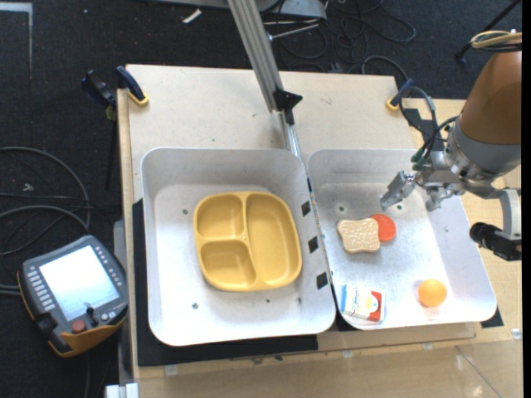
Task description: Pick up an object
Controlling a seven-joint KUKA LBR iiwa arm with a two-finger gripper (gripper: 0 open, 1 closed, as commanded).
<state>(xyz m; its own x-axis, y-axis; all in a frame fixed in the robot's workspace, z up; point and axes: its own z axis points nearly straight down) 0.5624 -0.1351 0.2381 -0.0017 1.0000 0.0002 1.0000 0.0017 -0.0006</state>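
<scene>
I'm seeing toast slice (359, 235) lying mid right bin (465, 247), touching red disc (384, 227). Orange ball (431, 293) sitting near the bin's front-right corner, carton (362, 303) at front-left. Pincer (413, 192) hovering near the back edge, spread, gripping nothing.

Arm (489, 114) reaching in from right, gripper (415, 191) jaws spread, empty.

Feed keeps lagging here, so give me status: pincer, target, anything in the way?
Pincer open, above right bin, holding nothing. Toast slice nearest, touching red piece. Orange ball and small carton lie apart.
</scene>
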